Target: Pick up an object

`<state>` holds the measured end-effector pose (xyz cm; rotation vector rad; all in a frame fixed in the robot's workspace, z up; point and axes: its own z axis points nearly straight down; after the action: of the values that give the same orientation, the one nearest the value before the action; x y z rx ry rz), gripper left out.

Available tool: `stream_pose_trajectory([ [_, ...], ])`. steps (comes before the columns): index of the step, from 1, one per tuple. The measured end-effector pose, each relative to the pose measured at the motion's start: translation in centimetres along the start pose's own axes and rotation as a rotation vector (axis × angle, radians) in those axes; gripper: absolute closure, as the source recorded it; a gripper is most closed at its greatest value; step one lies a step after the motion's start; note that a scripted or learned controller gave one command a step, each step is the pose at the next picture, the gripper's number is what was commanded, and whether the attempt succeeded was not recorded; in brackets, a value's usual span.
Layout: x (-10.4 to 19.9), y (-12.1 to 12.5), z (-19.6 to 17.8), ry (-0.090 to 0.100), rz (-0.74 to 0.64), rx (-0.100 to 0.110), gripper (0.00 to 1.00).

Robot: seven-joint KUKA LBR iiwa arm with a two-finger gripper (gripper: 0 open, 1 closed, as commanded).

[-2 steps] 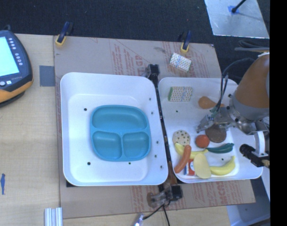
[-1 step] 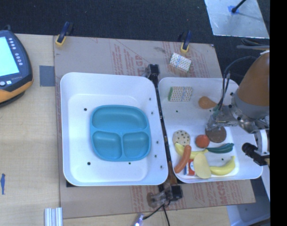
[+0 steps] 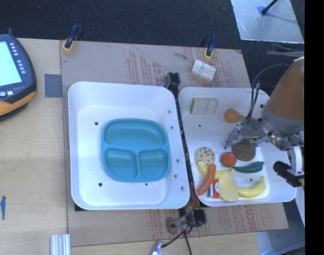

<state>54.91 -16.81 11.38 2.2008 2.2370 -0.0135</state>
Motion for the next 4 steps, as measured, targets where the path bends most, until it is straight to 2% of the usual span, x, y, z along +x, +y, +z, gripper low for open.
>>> stream_pose_trajectory([
  [1, 1.9, -1.7, 2.1, 0.007, 0.011, -0.003, 0.0],
  [2, 1.7, -1.7, 1.0, 0.004, 0.007, -0.002, 1.0],
  [3, 1.7, -1.7, 1.0, 0.003, 0.006, -0.002, 0.0],
  [4, 4.2, 0.1, 1.9, 0.004, 0.009, -0.008, 0.0],
])
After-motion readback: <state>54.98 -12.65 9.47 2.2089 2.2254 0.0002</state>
